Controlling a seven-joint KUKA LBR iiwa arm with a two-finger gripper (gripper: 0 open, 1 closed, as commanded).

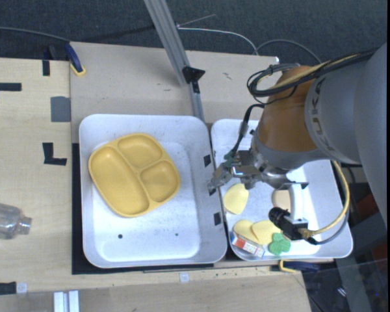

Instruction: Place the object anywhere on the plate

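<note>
A yellow plate (134, 173) with three compartments lies in the left bin (143, 239), toward its upper left. In the right bin (331, 239) lie several small objects: a pale yellow round piece (235, 199), two yellow pieces (255, 230), a green piece (279, 244) and a red and white item (246, 245). My gripper (233, 172) hangs over the left side of the right bin, just above the pale yellow round piece, near the wall between the bins. I see nothing clearly held between its fingers.
A metal pole (172, 44) slants in from the top toward the bins. A clear plastic bottle (5, 218) lies on the bench at far left. Cables (266, 77) loop above the arm. The arm covers much of the right bin.
</note>
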